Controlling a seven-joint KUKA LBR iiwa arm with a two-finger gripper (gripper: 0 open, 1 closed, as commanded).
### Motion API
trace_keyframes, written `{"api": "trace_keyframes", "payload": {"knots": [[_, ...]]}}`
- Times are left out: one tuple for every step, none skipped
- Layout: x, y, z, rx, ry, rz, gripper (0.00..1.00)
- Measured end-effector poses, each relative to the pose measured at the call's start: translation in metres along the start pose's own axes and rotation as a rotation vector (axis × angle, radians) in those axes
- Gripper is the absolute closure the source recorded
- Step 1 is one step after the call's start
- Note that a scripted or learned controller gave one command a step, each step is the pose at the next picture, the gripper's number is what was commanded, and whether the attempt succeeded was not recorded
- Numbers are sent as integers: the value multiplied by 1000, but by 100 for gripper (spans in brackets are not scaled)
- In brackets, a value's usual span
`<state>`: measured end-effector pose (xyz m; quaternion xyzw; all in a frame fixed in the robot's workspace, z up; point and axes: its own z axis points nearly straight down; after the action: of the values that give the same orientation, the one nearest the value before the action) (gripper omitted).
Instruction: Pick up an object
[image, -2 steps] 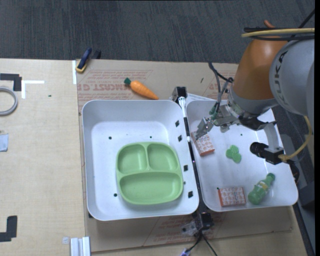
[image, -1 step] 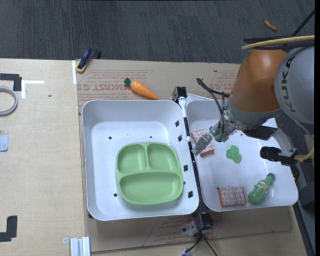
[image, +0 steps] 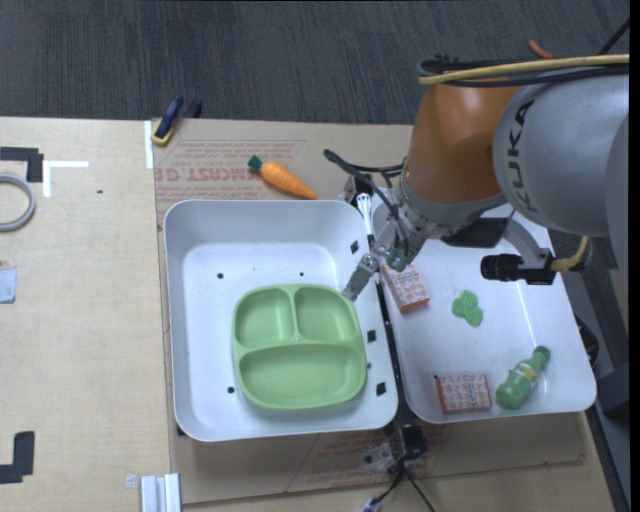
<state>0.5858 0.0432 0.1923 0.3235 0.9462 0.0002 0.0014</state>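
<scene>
Camera view, catalogue of the right bin (image: 560, 330): one small red-and-white carton (image: 407, 288), lying flat near the bin's left wall, directly beneath the hand (image: 385, 255); judged light, stiff-sided, a little crushable, best taken across its narrow width. Hand: hovering just over the carton's upper end, nothing visibly between the fingers; whether they stand spread or closed cannot be told from this slant. Also in the right bin: a green lumpy soft-looking piece (image: 467, 307), a second flat printed carton (image: 463, 391), a green toy bottle (image: 523, 380), smooth and likely to roll. Left bin (image: 200, 250): a green divided plate (image: 299, 346). Desk (image: 80, 330): pale wood, with cardboard under the bins and a toy carrot (image: 283, 177) behind them. Room: bin floors smooth and white; the carton sits close to the wall, leaving little clearance on that side.
</scene>
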Motion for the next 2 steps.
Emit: {"api": "trace_keyframes", "payload": {"knots": [[44, -37, 0, 1, 2, -223, 0], [90, -59, 0, 0, 2, -514, 0]]}}
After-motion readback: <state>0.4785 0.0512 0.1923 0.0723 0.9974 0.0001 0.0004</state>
